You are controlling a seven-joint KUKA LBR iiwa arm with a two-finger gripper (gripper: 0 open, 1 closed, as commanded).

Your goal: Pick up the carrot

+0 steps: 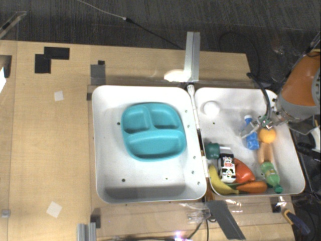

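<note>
The carrot (252, 187) lies by the front edge of the right bin (300, 187) (beside a banana (220, 183)). The end effector (265, 122) hangs over the bin's right side; I cannot tell its state.

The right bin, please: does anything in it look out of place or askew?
Nothing is spilled or damaged. The toys crowd the right bin's near corner, though: the carrot lies against the near wall, touching the banana and a red toy.

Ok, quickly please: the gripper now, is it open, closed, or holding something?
Two-finger gripper: cannot be told; it sits low in the right white bin, beside the small blue toy and apart from the orange carrot.
</note>
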